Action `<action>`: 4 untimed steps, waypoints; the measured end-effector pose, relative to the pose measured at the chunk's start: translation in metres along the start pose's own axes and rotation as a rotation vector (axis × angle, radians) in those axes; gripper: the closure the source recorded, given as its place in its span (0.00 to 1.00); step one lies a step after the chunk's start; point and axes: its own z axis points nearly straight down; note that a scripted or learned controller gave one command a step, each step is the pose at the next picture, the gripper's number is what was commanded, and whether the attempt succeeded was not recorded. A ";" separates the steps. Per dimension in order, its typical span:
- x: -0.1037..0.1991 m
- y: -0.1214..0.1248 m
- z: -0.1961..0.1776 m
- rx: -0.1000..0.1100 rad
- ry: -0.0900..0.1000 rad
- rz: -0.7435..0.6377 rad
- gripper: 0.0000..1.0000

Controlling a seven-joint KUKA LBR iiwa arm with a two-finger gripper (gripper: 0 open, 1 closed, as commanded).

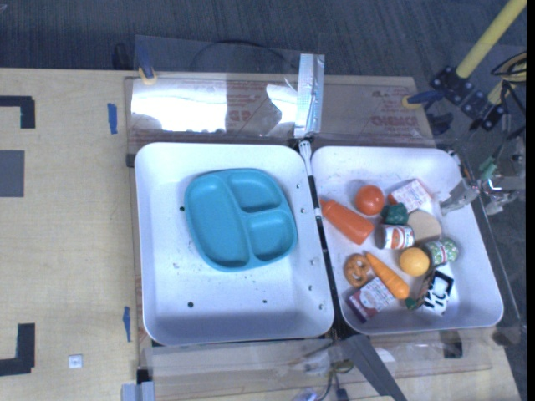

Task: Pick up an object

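The right bin point(485, 261) holds a heap of toy food. In it lie an orange bottle point(347, 220), a red tomato point(369, 199), a carrot point(389, 276), a yellow-orange fruit point(414, 261), a small can point(394, 237), a dark green piece point(394, 215), a red and white packet point(412, 195) and a black and white item point(438, 291). My gripper point(470, 187) hangs at the bin's upper right rim, just right of the packet, with nothing seen in it.
In the left bin point(159, 291) a blue divided plate point(241, 218) lies flat. A clear plastic sheet point(217, 98) stands behind the bins. A yellow pole point(493, 27) with black clamps rises at the top right. Wooden bench surface point(58, 224) stretches to the left.
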 end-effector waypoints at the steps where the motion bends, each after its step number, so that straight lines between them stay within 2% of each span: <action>1: 0.028 -0.074 0.100 0.008 0.003 -0.034 0.00; 2: 0.020 -0.067 0.127 -0.005 0.010 -0.058 0.00; 3: 0.015 -0.065 0.116 -0.016 -0.003 -0.051 1.00; 4: 0.089 -0.046 -0.026 -0.008 0.000 0.187 1.00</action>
